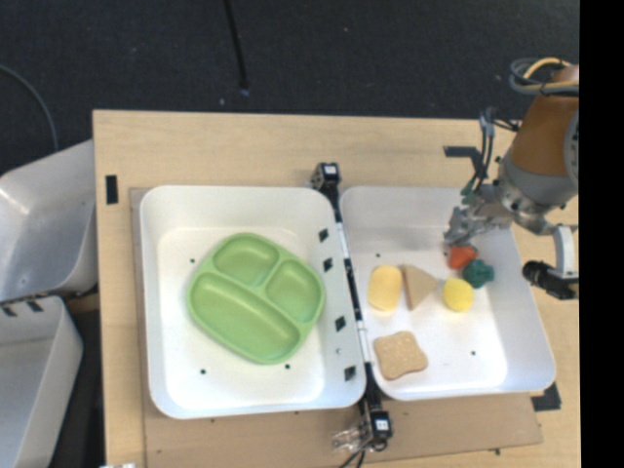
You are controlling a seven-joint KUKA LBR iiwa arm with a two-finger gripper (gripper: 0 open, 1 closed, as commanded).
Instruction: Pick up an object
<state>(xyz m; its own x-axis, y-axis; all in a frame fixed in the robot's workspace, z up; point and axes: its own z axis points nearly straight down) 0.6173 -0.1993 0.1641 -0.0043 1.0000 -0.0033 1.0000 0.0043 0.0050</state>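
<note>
Wooden bench (244, 149) bears 2 white bins (156, 261) side by side.

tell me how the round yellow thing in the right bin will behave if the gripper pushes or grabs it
The round yellow piece looks ball-like, so a push would probably roll it across the right bin. Its smooth, curved surface may slip out of a two-finger pinch unless the gripper closes centred on it. It sits close to the tan wedge, which may be nudged too.

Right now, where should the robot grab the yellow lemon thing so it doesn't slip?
Probably across its rounded middle, coming straight down from above. The yellow lemon sits low in the right bin, with the tan wedge on one side and the green piece close behind.
</note>
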